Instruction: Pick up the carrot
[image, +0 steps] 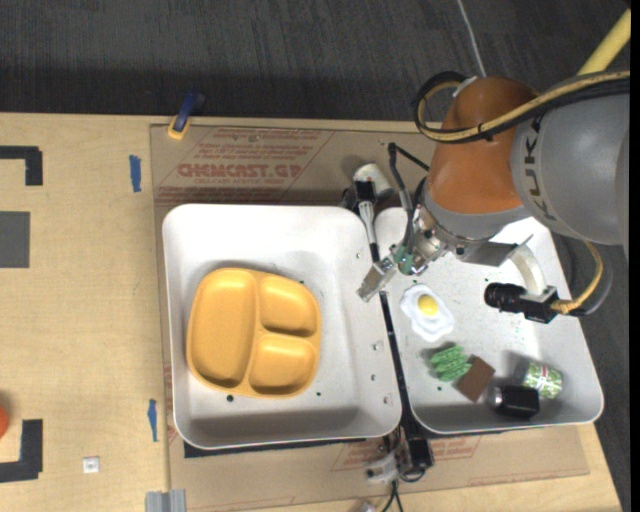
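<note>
Just beside the fried egg (427, 310), claw (377, 274) over left bin (200, 228) rim, grip state unclear

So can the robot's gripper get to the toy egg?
Probably yes. The toy egg lies flat on the open floor of the right bin, close beside the gripper. Nothing covers it, and the green toy sits apart from it.
</note>
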